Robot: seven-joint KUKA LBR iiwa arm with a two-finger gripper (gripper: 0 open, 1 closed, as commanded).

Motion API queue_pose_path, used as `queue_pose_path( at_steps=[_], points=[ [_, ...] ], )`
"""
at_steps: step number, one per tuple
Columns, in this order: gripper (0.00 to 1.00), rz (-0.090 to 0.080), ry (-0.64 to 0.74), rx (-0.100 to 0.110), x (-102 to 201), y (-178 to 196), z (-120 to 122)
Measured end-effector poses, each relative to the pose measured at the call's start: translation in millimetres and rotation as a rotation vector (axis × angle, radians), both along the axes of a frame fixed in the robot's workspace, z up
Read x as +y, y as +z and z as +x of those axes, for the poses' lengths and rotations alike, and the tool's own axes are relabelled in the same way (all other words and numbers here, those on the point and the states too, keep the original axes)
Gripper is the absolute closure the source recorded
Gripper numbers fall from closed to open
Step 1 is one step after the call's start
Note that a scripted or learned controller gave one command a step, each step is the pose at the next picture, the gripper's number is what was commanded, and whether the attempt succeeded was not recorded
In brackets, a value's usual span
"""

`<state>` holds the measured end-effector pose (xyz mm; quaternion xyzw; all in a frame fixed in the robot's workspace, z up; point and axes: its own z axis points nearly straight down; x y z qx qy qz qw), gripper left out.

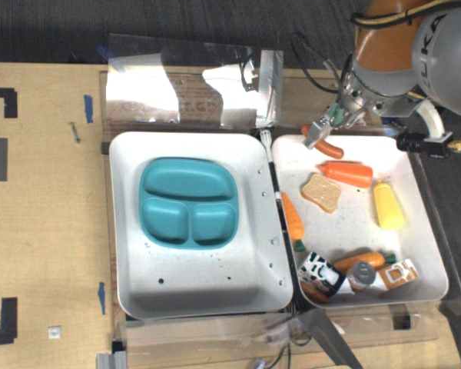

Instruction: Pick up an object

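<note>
My gripper [320, 133] hangs over the back left corner of the right bin [426, 229], just above and left of a small red sausage [330, 150]. Nothing shows in its grasp. In front of the sausage lie an orange carrot [350, 174], a slice of bread [323, 194] and a yellow corn cob [388, 206]. Another carrot [292, 216] lies along the bin's left wall. At the front edge sits a cluster: a black-and-white item [316, 267], a third carrot [365, 260], a grey can [361, 276] and a small orange-and-white box [400, 272].
The left bin [131, 275] holds a teal divided plate [189, 202]. A shiny metal sheet [184, 91] stands behind the bins. The arm [399, 29] reaches in from the upper right, with cables near the wrist.
</note>
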<state>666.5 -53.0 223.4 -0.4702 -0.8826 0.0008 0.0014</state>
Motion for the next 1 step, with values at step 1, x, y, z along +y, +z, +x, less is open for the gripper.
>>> queue_pose_path(
  at_steps=[1],
  points=[
    [1.0,-0.001,0.096,-0.011,40.7,19.8,1.4]
  ],
)
